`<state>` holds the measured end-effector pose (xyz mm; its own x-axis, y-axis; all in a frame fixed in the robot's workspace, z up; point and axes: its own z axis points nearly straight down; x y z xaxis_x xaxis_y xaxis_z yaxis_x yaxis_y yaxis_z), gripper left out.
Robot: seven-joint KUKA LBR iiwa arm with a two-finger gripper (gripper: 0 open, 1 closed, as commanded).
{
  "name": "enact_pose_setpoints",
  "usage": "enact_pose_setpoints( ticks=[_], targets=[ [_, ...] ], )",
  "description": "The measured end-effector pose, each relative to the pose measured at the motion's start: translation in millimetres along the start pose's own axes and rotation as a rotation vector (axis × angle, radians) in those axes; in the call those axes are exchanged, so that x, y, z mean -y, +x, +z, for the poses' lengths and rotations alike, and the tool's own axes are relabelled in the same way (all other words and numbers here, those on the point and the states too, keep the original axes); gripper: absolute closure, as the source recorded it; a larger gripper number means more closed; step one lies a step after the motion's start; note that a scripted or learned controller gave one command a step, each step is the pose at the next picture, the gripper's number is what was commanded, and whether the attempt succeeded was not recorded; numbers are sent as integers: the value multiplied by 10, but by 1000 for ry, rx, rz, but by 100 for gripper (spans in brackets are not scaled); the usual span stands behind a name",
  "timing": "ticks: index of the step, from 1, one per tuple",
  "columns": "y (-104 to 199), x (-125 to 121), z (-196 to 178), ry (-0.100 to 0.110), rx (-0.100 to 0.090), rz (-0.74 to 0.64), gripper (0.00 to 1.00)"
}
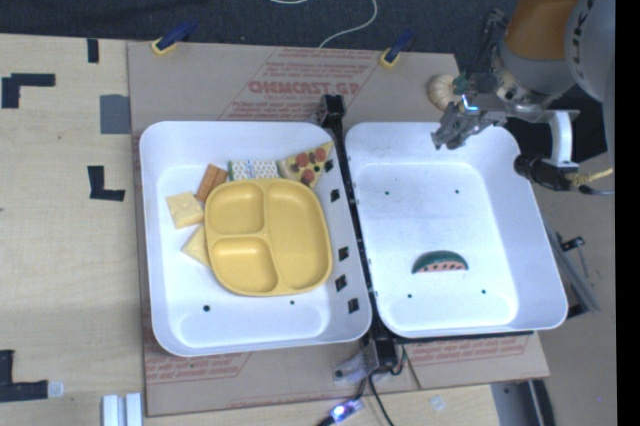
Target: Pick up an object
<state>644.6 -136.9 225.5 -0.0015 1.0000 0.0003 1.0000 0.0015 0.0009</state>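
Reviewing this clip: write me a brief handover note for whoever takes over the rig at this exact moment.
Hand: above the far edge of the right bin, nothing visible between its fingers; open or shut can't be judged.
Right bin: a watermelon slice toy lies near the front, apart from the hand.
Left bin: a yellow divided plate with small food pieces tucked along its far and left sides.
Done: nothing picked up.
Left: the whole pick; the watermelon slice looks like the easiest target.
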Motion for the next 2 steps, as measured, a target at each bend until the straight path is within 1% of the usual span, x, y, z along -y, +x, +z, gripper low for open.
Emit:
enact_pose_setpoints(
  ticks=[1, 2],
  targets=[
    [429, 358, -89, 3, -1, -2, 100],
    [745, 692, 79, 6, 0, -1, 100]
  ],
)
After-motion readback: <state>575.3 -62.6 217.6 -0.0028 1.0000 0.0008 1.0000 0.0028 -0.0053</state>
